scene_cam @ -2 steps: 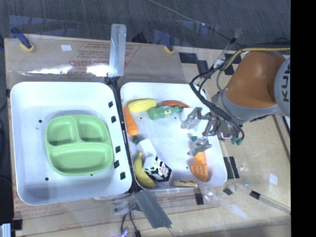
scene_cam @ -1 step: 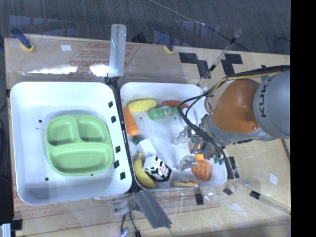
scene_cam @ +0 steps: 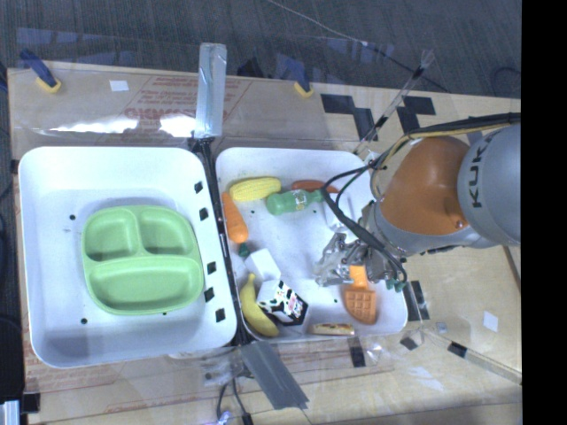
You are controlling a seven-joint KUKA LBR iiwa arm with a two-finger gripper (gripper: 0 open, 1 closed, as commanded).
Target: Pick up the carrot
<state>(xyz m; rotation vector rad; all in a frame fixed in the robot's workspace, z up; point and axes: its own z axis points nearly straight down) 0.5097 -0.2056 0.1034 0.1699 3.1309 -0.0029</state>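
Jaws: state not discernible; gripper (scene_cam: 341, 262) low inside right bin (scene_cam: 292, 159), near-right part. Carrot (scene_cam: 235, 219) along that bin's left wall, well apart from gripper, just below corn cob (scene_cam: 254, 188).

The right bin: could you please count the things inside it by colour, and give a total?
Right bin, as far as the view shows:
Orange: 4, carrot, waffle, small block, sausage
Yellow: 2, corn, banana
Green: 1, bottle
White: 1, block
Black and white: 1, cow-patterned toy
Tan: 1, bread piece
Total: 10
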